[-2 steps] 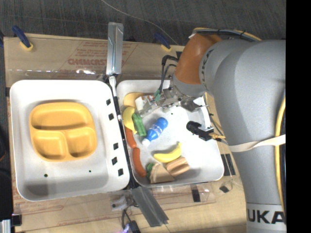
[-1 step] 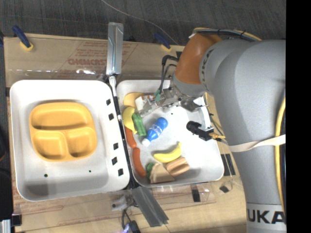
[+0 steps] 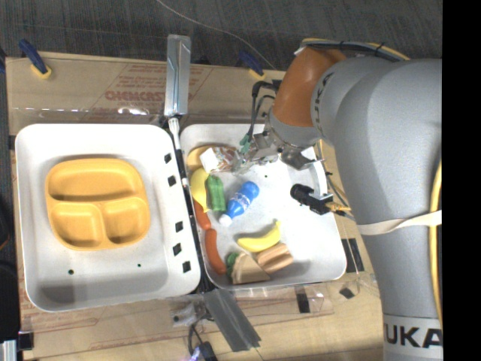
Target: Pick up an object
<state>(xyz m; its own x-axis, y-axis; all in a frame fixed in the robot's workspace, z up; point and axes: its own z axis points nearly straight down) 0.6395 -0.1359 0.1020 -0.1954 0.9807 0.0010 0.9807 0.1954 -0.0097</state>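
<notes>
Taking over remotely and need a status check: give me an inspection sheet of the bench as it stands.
Surface: cardboard-covered bench, two white bins side by side.
Job's things: right bin holds blue bottle, banana, green item, carrot, hot dog, wrapper.
Clutter: yellow tray in left bin.
Grippers: gripper low over right bin's far edge, beside wrapper.
Cables: thin wire across the floor.
Surroundings: blue clamps on the bench's far edge.

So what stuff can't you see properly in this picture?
- Gripper: the camera view is too small and blurry to show whether anything sits between its parts.
- Wrapped item beside it: too blurry to name.
- Brown items in the right bin: piled together, unclear.
- Arm: cut off by the bottom edge.
</notes>
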